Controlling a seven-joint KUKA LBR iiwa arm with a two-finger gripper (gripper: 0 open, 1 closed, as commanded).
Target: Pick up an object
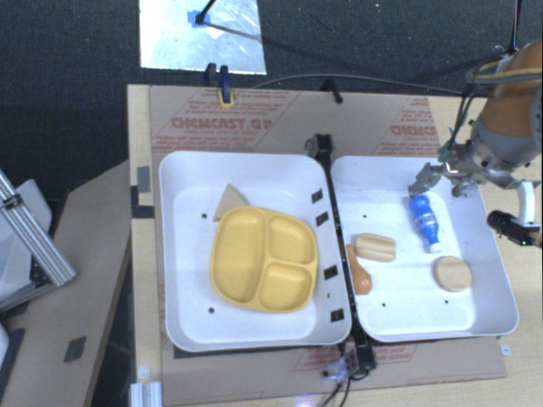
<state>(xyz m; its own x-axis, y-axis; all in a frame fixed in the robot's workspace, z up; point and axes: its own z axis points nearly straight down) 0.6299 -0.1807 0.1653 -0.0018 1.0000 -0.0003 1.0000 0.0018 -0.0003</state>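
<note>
Camera view from above shows two white bins on a bench, and the right bin (488,312) holds a small blue bottle (423,220) with a white cap, lying on its side near the bin's back edge. Just behind the bottle the arm's pincer (443,176) hovers with nothing between its fingers; how wide they stand cannot be told. Nearer the bin's front lie a tan bread roll (375,247), an orange piece (360,276) and a round beige disc (451,273), while left of this bin a yellow divided plate (263,259) fills the left bin (182,227).
</note>
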